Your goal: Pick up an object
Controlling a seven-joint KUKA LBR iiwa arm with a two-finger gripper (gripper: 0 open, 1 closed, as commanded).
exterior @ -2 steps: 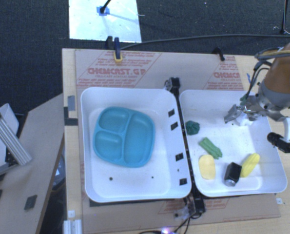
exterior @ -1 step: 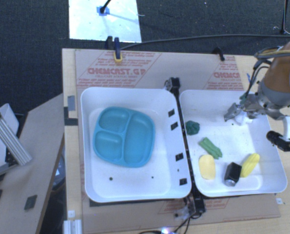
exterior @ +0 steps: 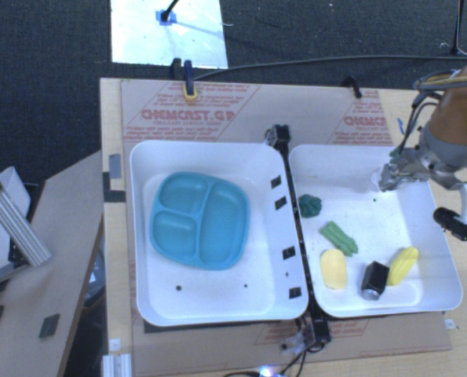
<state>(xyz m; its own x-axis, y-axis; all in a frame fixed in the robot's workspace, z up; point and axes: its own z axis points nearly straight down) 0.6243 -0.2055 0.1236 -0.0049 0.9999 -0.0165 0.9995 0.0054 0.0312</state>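
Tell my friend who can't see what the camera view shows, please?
A robot arm's gripper hangs over the right white bin, near its far right side, away from the toys. That bin holds a dark green lump, a green piece, two yellow toys and a black block. The left bin holds a blue divided plate.

The right bin's [exterior: 351, 159] upper half lies open; toys crowd its lower half, with the tool [exterior: 387, 181] near its upper right wall.
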